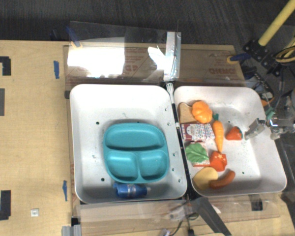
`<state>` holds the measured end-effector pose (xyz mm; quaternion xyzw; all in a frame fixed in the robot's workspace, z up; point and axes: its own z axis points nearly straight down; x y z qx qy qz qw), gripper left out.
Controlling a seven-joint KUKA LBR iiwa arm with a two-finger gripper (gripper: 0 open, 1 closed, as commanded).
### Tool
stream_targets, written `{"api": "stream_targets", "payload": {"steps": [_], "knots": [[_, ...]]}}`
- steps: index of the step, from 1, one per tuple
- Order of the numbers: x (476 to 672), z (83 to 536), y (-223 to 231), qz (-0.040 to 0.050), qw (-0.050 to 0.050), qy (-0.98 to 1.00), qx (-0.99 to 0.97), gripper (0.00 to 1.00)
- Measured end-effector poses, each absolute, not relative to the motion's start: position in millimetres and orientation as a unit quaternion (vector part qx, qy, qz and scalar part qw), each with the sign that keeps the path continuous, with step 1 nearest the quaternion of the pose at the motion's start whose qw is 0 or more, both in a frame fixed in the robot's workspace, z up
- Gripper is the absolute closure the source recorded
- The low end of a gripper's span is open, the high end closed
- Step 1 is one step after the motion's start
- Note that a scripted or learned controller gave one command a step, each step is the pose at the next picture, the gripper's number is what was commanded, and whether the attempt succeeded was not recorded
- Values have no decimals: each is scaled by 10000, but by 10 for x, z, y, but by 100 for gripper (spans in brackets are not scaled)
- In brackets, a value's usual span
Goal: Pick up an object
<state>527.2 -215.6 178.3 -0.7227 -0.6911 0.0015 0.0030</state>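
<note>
The right bin [246,100] holds several toy foods. An orange pumpkin [202,111] lies on a brown slice [186,113] at the back left. Below them are a red-and-white packet [196,131], a carrot [218,135], a green leaf [196,153] and a red pepper [217,160]. A yellow piece [203,177] and a brown sausage [223,179] lie at the front. A red strawberry [233,133] sits mid-bin. My gripper [255,127] hangs over the bin's right side, just right of the strawberry, with nothing seen in it.
The left bin [88,107] holds a teal divided tray [135,151] and a blue can [131,190] lying at its front wall. A clear plastic sheet [123,58] stands behind the bins. Cables and a yellow pole [280,18] crowd the back right.
</note>
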Motion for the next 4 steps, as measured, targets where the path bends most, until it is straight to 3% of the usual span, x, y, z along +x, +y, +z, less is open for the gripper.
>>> {"api": "stream_targets", "payload": {"steps": [1,2,3,4], "knots": [[5846,900,-1775,-6,-16,-6577,-7533,0],[6341,884,-1240,-30,-43,-6862,-7274,0],[6692,876,-952,-16,-36,-6922,-7217,0],[5301,881,-1115,-14,-17,-7483,-6633,0]]}}
